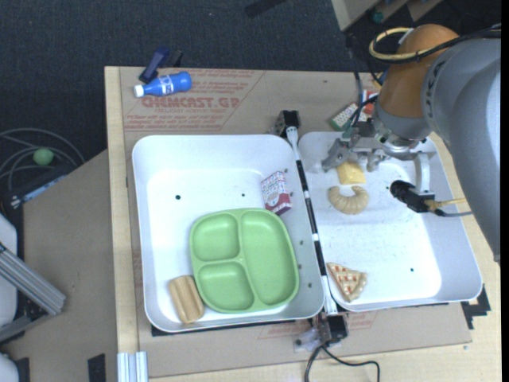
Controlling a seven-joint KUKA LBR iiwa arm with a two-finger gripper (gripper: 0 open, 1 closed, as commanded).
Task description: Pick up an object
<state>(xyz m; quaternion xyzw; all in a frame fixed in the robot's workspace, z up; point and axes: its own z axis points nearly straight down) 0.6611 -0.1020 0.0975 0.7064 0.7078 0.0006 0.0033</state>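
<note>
Hanging over the far end of the right bin [445, 293], the tool [351, 159] sits low, right on top of a small yellow lump [351, 173]. The tool hides the top of the lump, so only its lower part shows. It is too hard to make out whether the tool is apart, together, or clamped on the lump. The big grey arm [457, 78] covers the far right corner of that bin.

The yellow lump is pale, soft-looking and a bit blocky. It is too small to tell what kind of toy food it is. It lies near the middle of the bin's far end. Just beside it, toward the near side, is a tan croissant [350, 200], curved like a moon; the two look like they nearly touch.

A waffle wedge [347, 282] lies in the near left corner of the same bin.

In the left bin [159, 181] there is a green plate [241, 259] with three parts, a tan bread block [185, 298] at its near left edge, and a red and white packet [276, 191] by the right wall. The words on the packet are too blurry to read.

A blue and white bottle [163, 83] lies on its side on the bench [238, 102], behind the left bin.
</note>
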